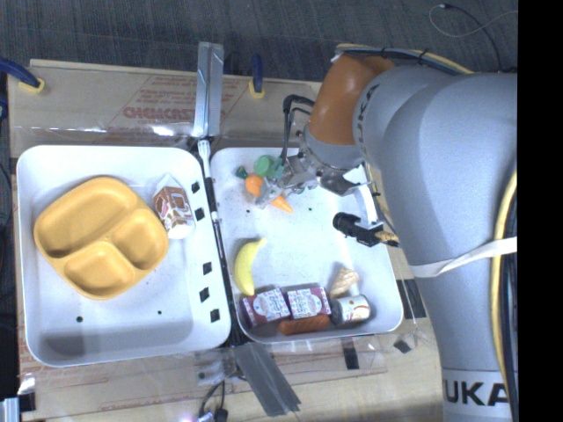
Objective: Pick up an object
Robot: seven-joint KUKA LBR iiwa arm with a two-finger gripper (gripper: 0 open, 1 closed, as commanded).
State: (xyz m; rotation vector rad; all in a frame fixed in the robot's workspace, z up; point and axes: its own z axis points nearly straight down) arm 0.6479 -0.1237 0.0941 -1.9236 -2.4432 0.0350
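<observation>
Right bin [387,310], near edge: two boxes [288,304], a sausage [303,326], a can [352,309]; a banana [247,265] just beyond. Left bin [53,323]: yellow tray [98,234]. Far right bin: gripper [280,183] over a carrot [281,204], beside an orange piece [253,185]; whether the fingers are apart cannot be told.

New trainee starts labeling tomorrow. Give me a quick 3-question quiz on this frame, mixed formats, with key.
1. True or false: the yellow divided tray lies in the same bin as the banana.
2. Multiple choice: what is the gripper closest to?
A. the small can
B. the orange carrot pieces
C. the brown snack packet
3. Fill in: the two red cartons sit along the right bin's ____ wall, beside the can.

Key:
1. False; the tray is in the left bin, the banana in the right.
2. B
3. Near (bottom of the view).
</observation>
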